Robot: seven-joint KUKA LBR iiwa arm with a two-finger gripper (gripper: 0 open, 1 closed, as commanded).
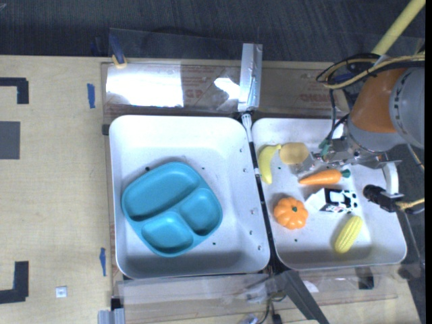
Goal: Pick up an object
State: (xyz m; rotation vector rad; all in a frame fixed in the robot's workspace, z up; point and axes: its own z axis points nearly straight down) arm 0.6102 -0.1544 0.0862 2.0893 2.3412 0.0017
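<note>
The right bin [385, 248] holds several toy foods. A yellow banana [267, 160] lies at its left edge, with a pale yellow lump [293, 153] beside it. An orange carrot [320, 177] lies in the middle, a small orange pumpkin [290, 212] lower left, and a corn cob [347, 233] at the front. A black-and-white item [339, 200] sits between carrot and corn. My gripper [335, 155] hangs over the bin's back part, just above the carrot and right of the pale lump. Nothing shows as held.
The left bin [135, 140] holds a blue divided plate [172, 208]. The arm's grey body with its orange band [374, 106] and cables cover the right bin's back right corner. A clear plastic sheet [175, 79] lies behind the left bin.
</note>
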